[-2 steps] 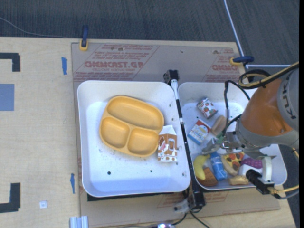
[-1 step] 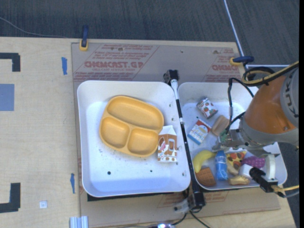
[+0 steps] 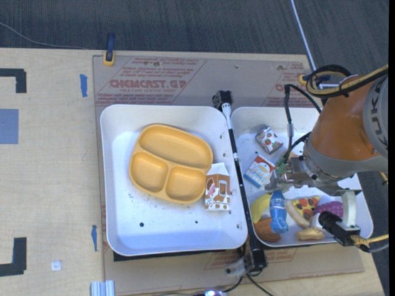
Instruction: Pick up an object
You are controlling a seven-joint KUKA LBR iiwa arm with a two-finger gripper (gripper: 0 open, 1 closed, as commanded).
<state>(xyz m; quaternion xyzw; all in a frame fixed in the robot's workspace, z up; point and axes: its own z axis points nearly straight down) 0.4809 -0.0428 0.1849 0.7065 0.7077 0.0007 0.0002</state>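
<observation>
Blue bottle [image 3: 278, 210] lies in the right bin [image 3: 364, 227], its long axis running roughly top to bottom, among a yellow fruit [image 3: 261, 206] and pizza slice [image 3: 302, 207]. Just above it hangs the claw [image 3: 286, 176]; I cannot tell its opening. Rightward, the arm's orange-banded wrist leans in over the bin.

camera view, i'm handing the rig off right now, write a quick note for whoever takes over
Gripper: low over the right bin, above the pile; finger state can't be read, nothing seen held.
Right bin: blue bottle, pizza slice, small cartons and other toys.
Left bin: yellow divided plate with a carton against its right edge.
Done: no pick visible.
Left: grasp and lift one object.
</observation>
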